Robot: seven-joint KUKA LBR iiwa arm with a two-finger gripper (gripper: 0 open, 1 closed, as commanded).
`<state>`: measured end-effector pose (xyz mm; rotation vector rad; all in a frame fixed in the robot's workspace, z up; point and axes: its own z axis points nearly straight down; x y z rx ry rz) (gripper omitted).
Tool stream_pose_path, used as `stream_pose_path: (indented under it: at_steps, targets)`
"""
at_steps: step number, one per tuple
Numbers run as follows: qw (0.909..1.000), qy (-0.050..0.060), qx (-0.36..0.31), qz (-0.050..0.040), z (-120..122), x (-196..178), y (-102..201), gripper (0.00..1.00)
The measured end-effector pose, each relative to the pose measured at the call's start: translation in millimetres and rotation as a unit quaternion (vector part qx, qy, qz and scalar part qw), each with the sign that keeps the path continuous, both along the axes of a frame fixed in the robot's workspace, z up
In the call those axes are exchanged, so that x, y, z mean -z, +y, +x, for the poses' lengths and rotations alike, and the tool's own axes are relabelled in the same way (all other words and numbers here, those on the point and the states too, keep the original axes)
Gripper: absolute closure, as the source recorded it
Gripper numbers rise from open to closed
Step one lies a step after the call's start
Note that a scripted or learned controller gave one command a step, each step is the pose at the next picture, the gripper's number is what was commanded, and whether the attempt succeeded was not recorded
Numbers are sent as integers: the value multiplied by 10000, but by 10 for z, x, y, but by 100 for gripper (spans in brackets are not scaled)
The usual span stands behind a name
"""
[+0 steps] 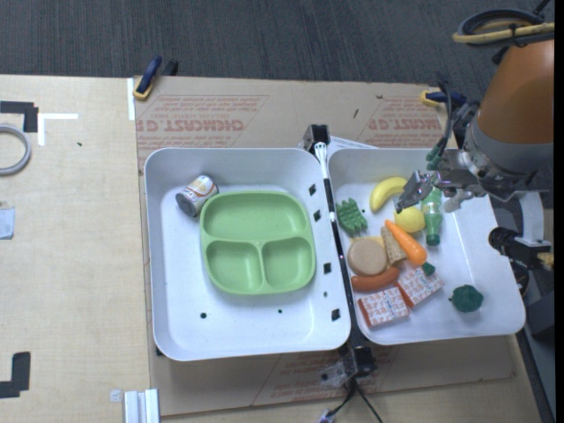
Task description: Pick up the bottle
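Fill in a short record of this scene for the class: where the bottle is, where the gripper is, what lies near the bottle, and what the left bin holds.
bottle: green bottle, upright in the right bin, near its back
gripper: gripper just above the bottle's top; grasp not clear
near bottle: lemon and carrot to its left, banana behind them
left bin: green tray with three compartments, can lying at its back left corner
task state: bottle not lifted
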<state>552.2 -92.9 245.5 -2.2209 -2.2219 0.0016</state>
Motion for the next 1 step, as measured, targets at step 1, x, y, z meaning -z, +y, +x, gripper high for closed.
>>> stream_pose_path:
  at_steps: [1]
  targets:
    - [10000,1,6,-4,3,-93,-4,100]
